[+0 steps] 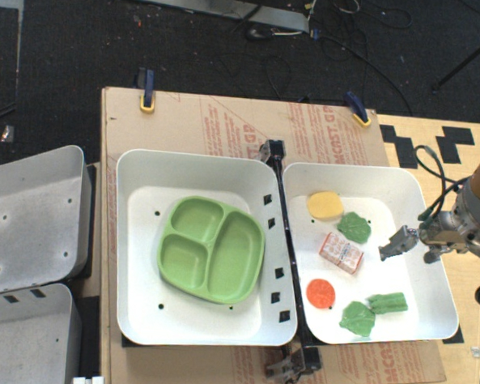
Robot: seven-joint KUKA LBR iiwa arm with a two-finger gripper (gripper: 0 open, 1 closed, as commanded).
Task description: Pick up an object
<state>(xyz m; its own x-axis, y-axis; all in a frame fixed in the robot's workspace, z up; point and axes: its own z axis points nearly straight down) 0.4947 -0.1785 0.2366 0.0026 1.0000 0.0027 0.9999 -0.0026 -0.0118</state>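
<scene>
We see a brown table (228, 121) with red writing printed on its top. Two white bins sit on it side by side, touching in the middle. The left bin (139, 181) and the right bin (402, 189) fill most of the table top. At the far edge of the table we see two clamps, a left clamp (148, 91) and a right clamp (358, 109), each yellow and blue. Another black clamp (273, 151) sits where the bins meet at the far side, and one more clamp (294, 362) sits at the near edge.
</scene>
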